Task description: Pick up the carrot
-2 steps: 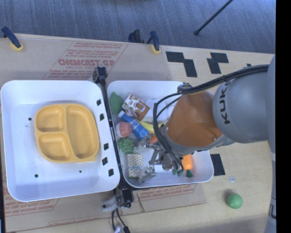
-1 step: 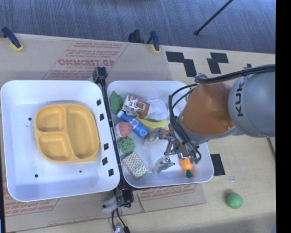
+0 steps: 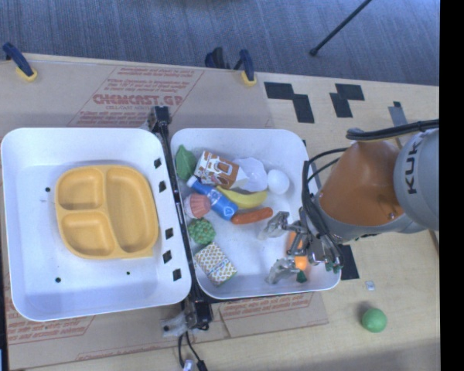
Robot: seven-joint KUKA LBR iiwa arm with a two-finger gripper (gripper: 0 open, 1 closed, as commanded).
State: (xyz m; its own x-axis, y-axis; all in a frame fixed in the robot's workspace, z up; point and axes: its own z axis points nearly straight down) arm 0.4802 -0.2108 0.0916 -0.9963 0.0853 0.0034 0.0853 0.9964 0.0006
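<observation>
The carrot, small and orange with a green top, lies in the front right corner of the right bin. My gripper hangs low over that corner, reaching in from the right. Its two silver fingers stand apart, so it is open. The carrot sits close to the nearer finger, toward the base of the fingers, partly hidden by the wrist. I cannot tell whether the fingers touch it.
The right bin also holds a red sausage, banana, white egg, blue bottle, broccoli and a checked box. A yellow divided plate lies in the left bin. A green ball rests on the bench.
</observation>
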